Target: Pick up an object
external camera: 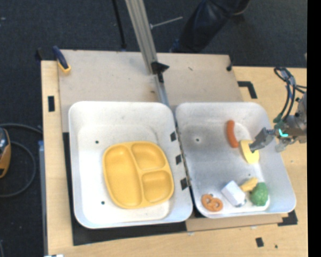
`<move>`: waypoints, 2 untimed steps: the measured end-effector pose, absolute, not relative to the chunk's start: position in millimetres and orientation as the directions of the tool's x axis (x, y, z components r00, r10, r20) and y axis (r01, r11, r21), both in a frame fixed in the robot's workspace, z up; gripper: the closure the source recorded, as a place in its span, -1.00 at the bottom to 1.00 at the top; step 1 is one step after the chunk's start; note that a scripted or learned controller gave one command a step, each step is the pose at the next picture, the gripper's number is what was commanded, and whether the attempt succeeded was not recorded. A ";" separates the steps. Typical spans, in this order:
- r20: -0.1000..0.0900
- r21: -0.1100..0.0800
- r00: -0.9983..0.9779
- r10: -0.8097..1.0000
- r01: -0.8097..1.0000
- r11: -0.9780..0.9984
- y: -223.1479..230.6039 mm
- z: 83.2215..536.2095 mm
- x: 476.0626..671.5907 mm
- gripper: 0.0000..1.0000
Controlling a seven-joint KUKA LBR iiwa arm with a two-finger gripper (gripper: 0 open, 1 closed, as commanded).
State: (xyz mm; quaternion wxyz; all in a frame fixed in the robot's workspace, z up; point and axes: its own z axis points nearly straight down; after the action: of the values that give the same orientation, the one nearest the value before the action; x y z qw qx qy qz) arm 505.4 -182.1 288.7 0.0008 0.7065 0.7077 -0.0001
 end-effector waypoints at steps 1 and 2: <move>-0.001 0.002 -0.002 1.000 1.000 0.002 -182.1 289.2 505.7 -1.00; -0.001 -0.003 0.000 1.000 1.000 0.000 -192.6 234.3 509.2 -1.00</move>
State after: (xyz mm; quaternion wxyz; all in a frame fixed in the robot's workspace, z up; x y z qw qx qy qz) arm 509.2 -192.6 234.3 -0.0007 0.7073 0.7070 -0.0014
